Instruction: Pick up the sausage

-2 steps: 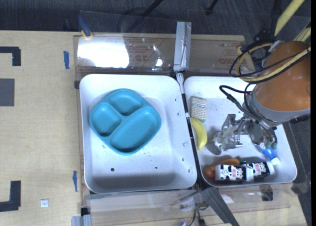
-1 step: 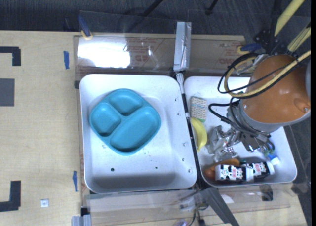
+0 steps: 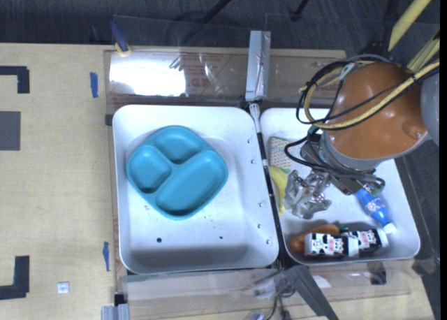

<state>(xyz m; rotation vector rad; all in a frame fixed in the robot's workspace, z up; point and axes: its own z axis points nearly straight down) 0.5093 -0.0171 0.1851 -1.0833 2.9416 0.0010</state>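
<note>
1 sausage, 1 cow-print bottle, 1 blue plate, 2 bins.

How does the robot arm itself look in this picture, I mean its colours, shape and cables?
The arm shows a large rounded orange section with grey parts below and beside it. Black cables loop over the orange part, and a yellow hose crosses its top. The gripper is bare silvery metal with a complicated, angular shape.

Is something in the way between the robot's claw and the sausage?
Partly. The metal two-finger gripper hangs over the right white bin. The orange-brown sausage lies at the bin's near edge, mostly hidden behind the black-and-white cow-patterned bottle lying against it. Only its left end is clear.
</note>
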